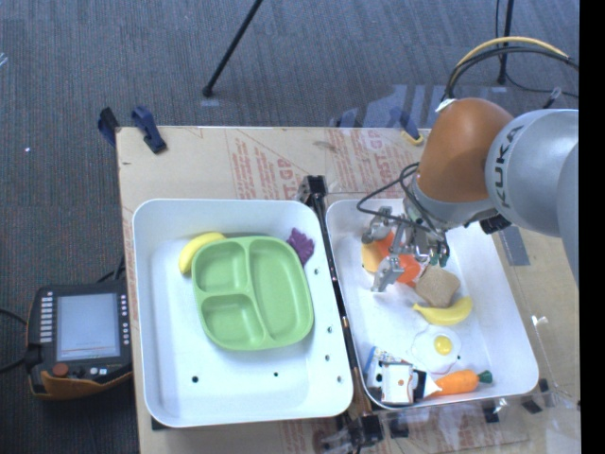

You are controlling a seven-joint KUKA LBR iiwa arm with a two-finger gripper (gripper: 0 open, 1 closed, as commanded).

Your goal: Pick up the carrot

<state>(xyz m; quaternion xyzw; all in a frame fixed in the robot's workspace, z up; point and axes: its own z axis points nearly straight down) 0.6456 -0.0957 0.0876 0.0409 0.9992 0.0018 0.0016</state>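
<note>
Pincer (402, 256) hangs over orange toy in right bin (506, 301); carrot (456, 381) lies near front rim, well apart. Left bin (156, 367) w/ green tray (253, 291), banana (197, 249).

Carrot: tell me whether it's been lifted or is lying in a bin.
Lying in the right bin, flat on the floor at its near edge. The carrot is well away from the gripper.

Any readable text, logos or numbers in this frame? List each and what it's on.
"KUKA", only in part, running vertically on the grey arm.
Red print and triangle marks on the cardboard sheet under the bins: upside down and blurred, not readable.
Handheld pendant left of the bench: screen lit, content too small to read.
Small carton in the right bin: markings too small to read.
</note>
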